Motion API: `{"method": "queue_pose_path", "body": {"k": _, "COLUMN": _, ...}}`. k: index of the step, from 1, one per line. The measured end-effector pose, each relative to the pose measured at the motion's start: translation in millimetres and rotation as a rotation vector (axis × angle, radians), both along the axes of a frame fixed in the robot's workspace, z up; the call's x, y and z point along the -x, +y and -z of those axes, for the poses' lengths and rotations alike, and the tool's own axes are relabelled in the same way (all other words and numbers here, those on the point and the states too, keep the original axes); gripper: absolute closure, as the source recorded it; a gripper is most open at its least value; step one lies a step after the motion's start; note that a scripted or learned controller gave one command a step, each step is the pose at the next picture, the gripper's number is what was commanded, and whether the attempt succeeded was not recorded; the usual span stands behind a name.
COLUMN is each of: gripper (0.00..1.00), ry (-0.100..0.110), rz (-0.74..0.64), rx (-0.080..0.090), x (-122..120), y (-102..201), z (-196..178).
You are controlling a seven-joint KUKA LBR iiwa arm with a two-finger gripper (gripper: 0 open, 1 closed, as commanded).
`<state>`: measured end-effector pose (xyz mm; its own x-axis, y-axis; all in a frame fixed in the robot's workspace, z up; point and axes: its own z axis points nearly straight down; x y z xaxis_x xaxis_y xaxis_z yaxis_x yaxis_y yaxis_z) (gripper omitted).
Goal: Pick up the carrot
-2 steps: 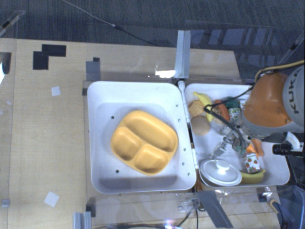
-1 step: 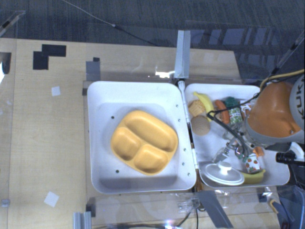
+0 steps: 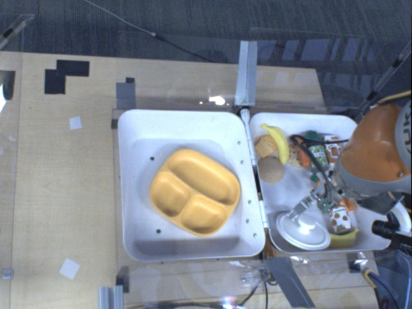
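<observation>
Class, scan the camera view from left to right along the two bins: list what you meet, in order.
Left bin → yellow tray → brown ball → banana → white dish → small carton → arm. The heap of small things under the arm overlaps too much to order.

The grey arm with its orange band [image 3: 376, 150] ran off the right edge and covered part of the right white bin [image 3: 277, 124]; small items beneath it were indistinct.
</observation>
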<state>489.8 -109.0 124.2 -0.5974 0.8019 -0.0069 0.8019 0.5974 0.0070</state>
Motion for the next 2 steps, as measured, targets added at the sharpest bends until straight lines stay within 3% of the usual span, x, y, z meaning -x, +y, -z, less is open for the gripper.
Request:
{"method": "queue_pose_path", "body": {"k": 1, "gripper": 0.00, "ry": 0.003, "rz": 0.313, "rx": -0.003, "x": 1, "y": 3, "z": -8}}
{"method": "queue_pose_path", "body": {"k": 2, "gripper": 0.00, "ry": 0.003, "rz": 0.670, "rx": -0.005, "x": -29, "y": -34, "z": -53}}
